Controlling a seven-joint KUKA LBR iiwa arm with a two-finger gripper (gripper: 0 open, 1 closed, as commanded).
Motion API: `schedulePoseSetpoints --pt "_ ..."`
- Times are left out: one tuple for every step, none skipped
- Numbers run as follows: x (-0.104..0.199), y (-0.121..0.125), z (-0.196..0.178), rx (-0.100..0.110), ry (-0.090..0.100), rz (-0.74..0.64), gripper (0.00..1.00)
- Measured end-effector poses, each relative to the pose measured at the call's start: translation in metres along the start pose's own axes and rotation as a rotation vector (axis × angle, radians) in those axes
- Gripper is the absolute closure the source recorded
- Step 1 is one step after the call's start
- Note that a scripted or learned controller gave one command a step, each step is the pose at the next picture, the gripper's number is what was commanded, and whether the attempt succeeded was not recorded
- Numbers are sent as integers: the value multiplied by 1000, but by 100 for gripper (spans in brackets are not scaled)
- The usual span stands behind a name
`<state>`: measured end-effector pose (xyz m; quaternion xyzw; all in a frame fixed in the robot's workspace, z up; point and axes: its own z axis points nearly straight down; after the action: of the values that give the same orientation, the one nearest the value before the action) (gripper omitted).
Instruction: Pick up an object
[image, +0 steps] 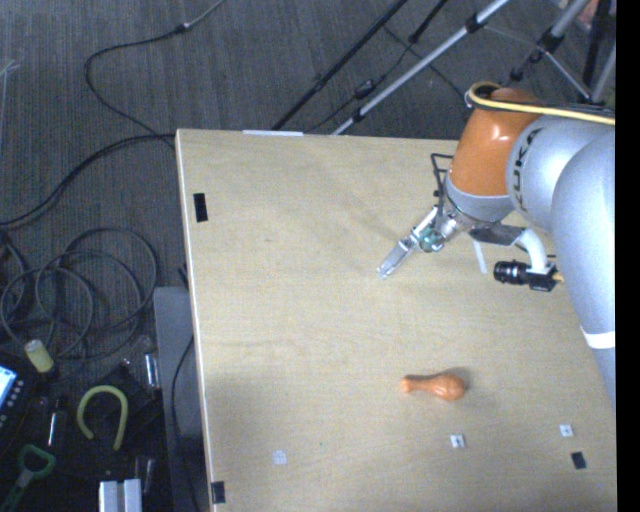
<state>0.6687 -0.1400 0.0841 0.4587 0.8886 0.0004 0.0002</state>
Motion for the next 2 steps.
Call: schedulePoseSetpoints --pt "1 2 -9 -5 3 1 100" --pt "31 19 -95 0 0 170 100"
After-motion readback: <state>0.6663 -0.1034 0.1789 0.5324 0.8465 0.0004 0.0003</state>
